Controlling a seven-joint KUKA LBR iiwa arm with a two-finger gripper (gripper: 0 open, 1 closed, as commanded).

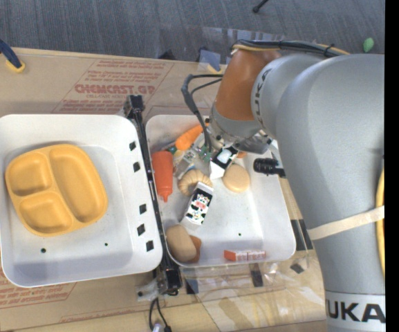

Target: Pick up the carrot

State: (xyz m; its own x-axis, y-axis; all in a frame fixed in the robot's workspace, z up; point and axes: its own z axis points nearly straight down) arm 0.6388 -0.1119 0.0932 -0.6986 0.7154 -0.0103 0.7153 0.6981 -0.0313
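Under the grey arm (323,158), the tool's (206,151) state can't be told, beside a slim orange carrot (189,137).

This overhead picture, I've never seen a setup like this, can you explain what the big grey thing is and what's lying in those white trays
The big grey thing with the orange band is a robot arm, reaching in from the right. One fixed camera above the bench took the picture, looking down at a slant. The arm's gripper hangs low over the right bin; its wrist hides whether it holds anything. That bin holds toy foods: an orange carrot, which is what it should pick up, a red sausage-like piece, a small cow-print carton, a tan round piece and a brown lump. The left bin holds a yellow divided plate.
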